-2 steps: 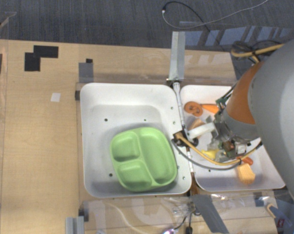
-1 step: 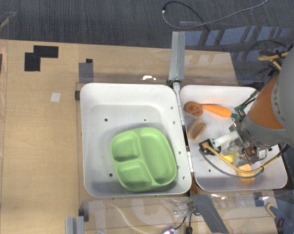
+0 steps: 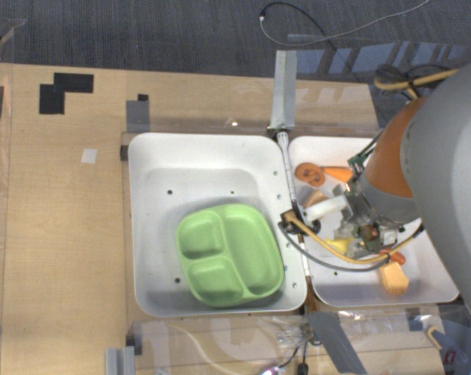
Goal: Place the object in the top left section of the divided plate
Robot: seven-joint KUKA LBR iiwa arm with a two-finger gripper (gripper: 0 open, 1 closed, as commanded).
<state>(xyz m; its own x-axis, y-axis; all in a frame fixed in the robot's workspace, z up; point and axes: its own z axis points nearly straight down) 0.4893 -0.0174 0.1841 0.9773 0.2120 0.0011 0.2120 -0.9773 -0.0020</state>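
A green divided plate (image 3: 230, 254) lies in the left bin (image 3: 153, 209), toward its front right, with nothing in its sections. The arm's grey body and orange band hang over the right bin (image 3: 430, 287). Low inside that bin, near its left wall, is the gripper (image 3: 346, 229), among small objects. An orange carrot-like piece (image 3: 326, 174) lies at the bin's back. Something yellow (image 3: 338, 246) shows just under the wrist. An orange block (image 3: 394, 278) rests near the front. The arm's bulk hides the fingers.
A yellow and black cable (image 3: 321, 244) loops from the wrist across the divider between the bins. A metal post (image 3: 283, 92) stands behind the bins. Wooden bench surface (image 3: 55, 233) stretches to the left.
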